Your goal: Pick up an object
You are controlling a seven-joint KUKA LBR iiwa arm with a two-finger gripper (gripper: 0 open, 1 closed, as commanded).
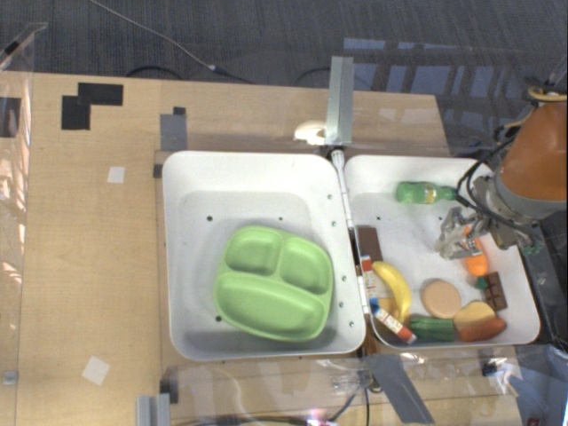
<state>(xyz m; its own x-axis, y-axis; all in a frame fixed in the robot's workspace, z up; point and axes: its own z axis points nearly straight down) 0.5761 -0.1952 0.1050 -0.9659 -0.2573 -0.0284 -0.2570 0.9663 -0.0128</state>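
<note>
The right bin [390, 171] holds several toy foods. Along its back lies a green bottle [423, 193]. A yellow banana [393, 288] and a dark brown bar [366, 243] lie by the left wall. At the front sit a round tan cookie [441, 298], a green cucumber [430, 328] and a brown bread piece [479, 320]. My gripper [460, 236] hangs over the right half of this bin, just above and to the left of a small orange piece [478, 265]. I see nothing held in it.
A green divided plate [274, 282] lies in the left bin [186, 238]. A small chocolate piece [494, 292] and a red and blue marker [393, 323] also lie in the right bin. A metal post [340, 100] stands behind the wall between the bins.
</note>
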